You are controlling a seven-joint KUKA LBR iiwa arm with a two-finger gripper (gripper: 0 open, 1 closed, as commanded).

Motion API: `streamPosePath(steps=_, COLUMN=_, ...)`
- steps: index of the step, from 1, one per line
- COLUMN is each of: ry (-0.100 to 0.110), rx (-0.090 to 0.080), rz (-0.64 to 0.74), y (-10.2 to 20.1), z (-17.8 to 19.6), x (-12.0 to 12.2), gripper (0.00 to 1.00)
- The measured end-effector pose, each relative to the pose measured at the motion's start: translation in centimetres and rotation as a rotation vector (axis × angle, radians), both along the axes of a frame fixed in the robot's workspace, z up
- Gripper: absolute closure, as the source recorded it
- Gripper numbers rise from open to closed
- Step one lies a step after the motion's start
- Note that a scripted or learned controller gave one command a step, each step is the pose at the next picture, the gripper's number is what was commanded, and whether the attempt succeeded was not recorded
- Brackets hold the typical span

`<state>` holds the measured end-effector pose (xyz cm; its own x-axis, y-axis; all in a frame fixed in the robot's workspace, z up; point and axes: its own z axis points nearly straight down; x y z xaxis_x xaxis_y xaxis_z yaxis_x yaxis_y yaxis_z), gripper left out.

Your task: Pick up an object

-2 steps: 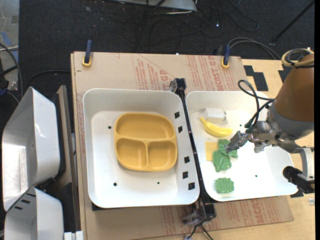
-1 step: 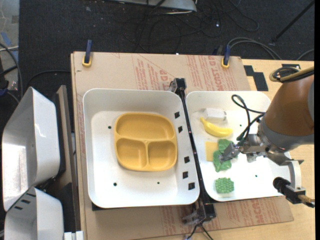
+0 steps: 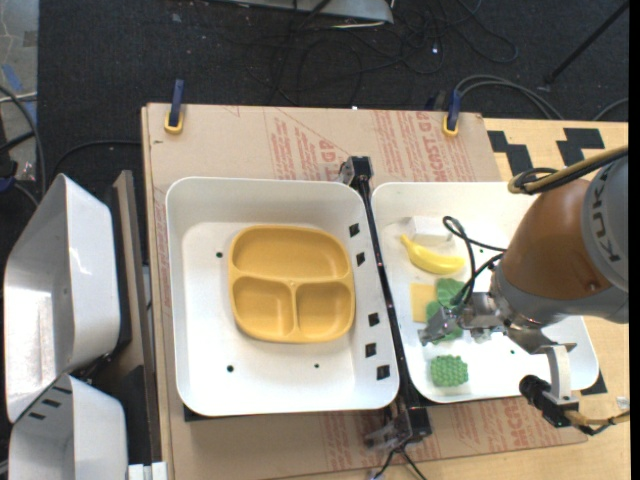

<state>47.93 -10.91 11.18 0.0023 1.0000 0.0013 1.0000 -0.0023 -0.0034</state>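
Note:
My gripper (image 3: 445, 323) hangs low over the middle of the right bin (image 3: 480, 196), at the end of the orange-banded arm coming in from the right. Directly under and beside it lies a green item (image 3: 447, 295) on a yellow flat piece (image 3: 422, 301). A yellow banana (image 3: 432, 257) lies further back in the same bin, next to a small white block (image 3: 428, 230). A round green bumpy object (image 3: 449, 371) sits near the bin's front edge. Nothing visibly sits between the fingers.
The left bin (image 3: 200, 268) holds a yellow divided plate (image 3: 292, 282). A black divider with clips (image 3: 378, 288) runs between the two bins. Cables trail over the right bin's back. White containers (image 3: 55, 288) stand off the bench at far left.

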Motion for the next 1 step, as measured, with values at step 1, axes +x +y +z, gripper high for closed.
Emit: streamPosePath(steps=1, ry=-0.003, rx=-0.001, rz=-0.002, y=-0.02, z=1.21, x=0.06, gripper=1.0)
